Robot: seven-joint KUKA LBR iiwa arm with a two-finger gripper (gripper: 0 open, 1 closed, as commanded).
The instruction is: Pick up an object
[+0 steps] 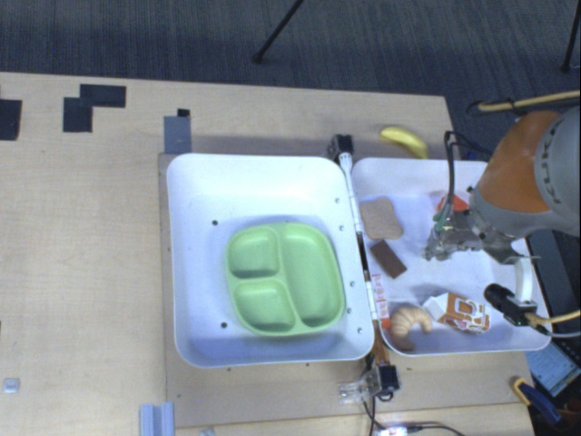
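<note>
Several items in right bin (413,173): brown slab (388,260) lies just left of claw (442,246), long axis slanting toward the croissant (408,320) nearer the camera. Claw state: cannot tell; nothing visibly gripped.

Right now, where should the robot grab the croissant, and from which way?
Probably across its fat middle, coming straight down from above. The croissant lies flat in the right bin, close to the bin's near-left corner, so a side approach looks blocked by the wall. Its curved ends taper, so the middle should give the gripper the surest hold.
</note>
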